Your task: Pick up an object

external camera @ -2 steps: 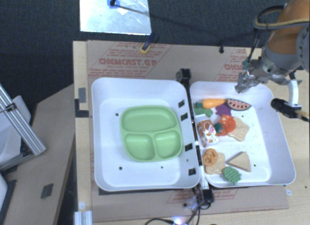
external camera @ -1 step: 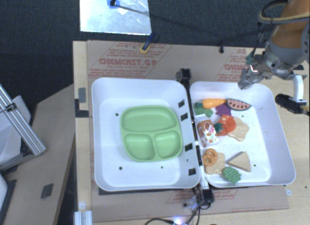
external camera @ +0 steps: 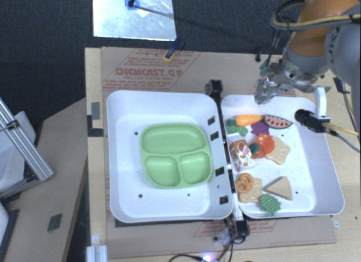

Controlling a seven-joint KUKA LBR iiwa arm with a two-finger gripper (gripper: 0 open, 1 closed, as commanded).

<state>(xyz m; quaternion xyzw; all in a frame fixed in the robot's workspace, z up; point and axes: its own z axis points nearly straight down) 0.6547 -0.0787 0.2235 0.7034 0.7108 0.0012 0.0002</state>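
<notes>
The right bin [external camera: 321, 182] holds several toy foods: an orange carrot [external camera: 249, 120], a watermelon slice [external camera: 277, 122], a purple piece [external camera: 260, 127], a red tomato [external camera: 265, 143], a toast slice [external camera: 279, 151], a printed snack packet [external camera: 242, 155], a pretzel [external camera: 245, 182], a triangular sandwich [external camera: 280, 188] and a bumpy green piece [external camera: 269, 203]. My gripper [external camera: 264, 94] hangs over the far left corner of this bin, just beyond the carrot. I see nothing held in it.
The left bin [external camera: 121, 142] carries a green divided plate [external camera: 172, 155]. A black divider [external camera: 221, 142] runs between the bins. A black cylinder [external camera: 307, 119] with a cable juts over the right bin's far side. A shiny sheet [external camera: 134, 7] lies behind the bench.
</notes>
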